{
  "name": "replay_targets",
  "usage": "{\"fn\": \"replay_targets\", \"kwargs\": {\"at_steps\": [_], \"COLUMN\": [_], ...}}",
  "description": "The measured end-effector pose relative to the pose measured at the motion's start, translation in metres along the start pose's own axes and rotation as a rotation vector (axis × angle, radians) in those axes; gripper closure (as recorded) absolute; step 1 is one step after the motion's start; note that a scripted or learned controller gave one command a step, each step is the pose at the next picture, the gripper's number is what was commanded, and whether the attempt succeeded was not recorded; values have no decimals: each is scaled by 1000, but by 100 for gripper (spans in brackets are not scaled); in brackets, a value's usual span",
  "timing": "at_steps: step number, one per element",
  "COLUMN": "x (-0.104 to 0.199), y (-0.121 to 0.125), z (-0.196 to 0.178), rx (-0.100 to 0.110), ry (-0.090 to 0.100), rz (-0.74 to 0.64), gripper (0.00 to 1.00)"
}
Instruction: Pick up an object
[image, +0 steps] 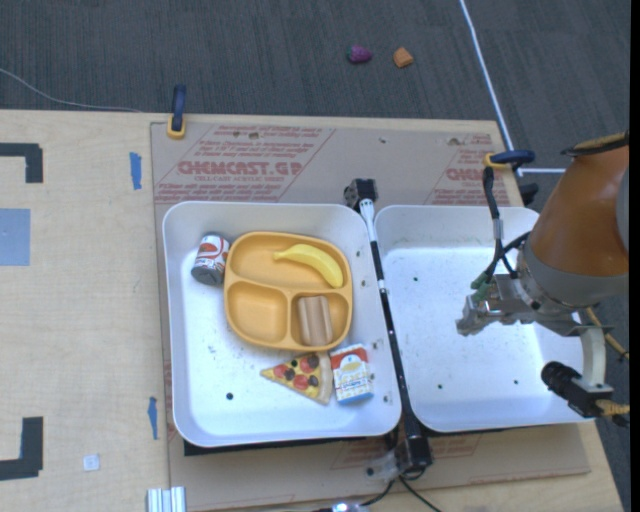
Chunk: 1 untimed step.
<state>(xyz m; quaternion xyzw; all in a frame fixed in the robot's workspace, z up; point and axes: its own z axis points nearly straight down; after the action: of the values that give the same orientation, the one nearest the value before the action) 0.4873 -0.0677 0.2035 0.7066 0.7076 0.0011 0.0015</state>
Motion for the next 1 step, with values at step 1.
{"fn": "replay_targets", "kwargs": {"at_steps": [1], "x": [75], "y": [-7], "z": [9], "rx": [4], "ry": [2], "rz": [0], "gripper": [100]}}
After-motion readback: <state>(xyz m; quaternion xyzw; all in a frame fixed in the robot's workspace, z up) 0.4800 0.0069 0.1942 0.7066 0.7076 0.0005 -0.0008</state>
